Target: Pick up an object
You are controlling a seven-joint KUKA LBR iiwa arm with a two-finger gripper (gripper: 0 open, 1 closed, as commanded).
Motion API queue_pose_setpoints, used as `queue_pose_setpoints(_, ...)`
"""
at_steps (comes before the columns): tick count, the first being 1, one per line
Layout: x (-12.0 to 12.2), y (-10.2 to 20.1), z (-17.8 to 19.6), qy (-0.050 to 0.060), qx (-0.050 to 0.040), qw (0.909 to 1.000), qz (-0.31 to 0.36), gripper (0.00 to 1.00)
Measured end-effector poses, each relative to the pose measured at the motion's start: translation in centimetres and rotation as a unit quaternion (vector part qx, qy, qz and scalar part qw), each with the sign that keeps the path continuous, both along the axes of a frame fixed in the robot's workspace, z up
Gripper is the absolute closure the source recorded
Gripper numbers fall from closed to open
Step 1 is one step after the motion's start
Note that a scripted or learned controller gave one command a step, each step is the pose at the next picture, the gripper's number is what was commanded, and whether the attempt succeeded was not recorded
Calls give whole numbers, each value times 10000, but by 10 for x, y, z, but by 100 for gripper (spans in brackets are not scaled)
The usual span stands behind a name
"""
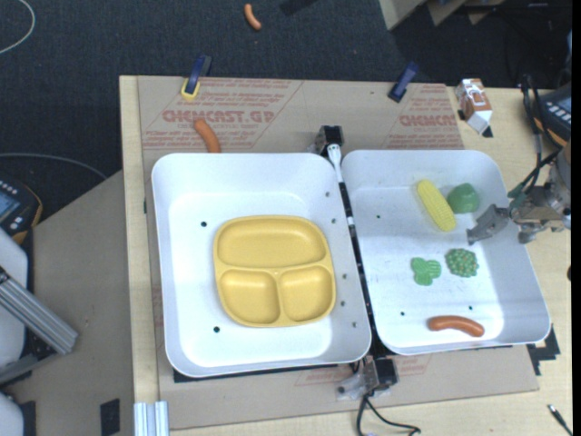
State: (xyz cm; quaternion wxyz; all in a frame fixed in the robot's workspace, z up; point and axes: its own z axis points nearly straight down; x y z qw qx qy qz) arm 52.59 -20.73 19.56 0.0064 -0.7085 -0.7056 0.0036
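"CHEMCAST GP" is printed in red on the counter [272,107]; the gripper [497,226] state cannot be determined.

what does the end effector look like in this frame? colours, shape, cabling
The end effector is grey metal, reaching in from the view's right edge. One dark grey, tapered finger shows over the right bin. Behind it sits a lighter, blocky body with thin dark cables rising above it.
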Motion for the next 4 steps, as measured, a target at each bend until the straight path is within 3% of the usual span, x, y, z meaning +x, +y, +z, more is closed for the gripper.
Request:
queue_pose_setpoints(1,3,0,8,-70,-20,10000,20,0)
queue_pose_setpoints(3,4,-1,-108,-49,-7,10000,20,0)
queue_pose_setpoints(4,7,-2,-92,-103,-32,9999,21,100)
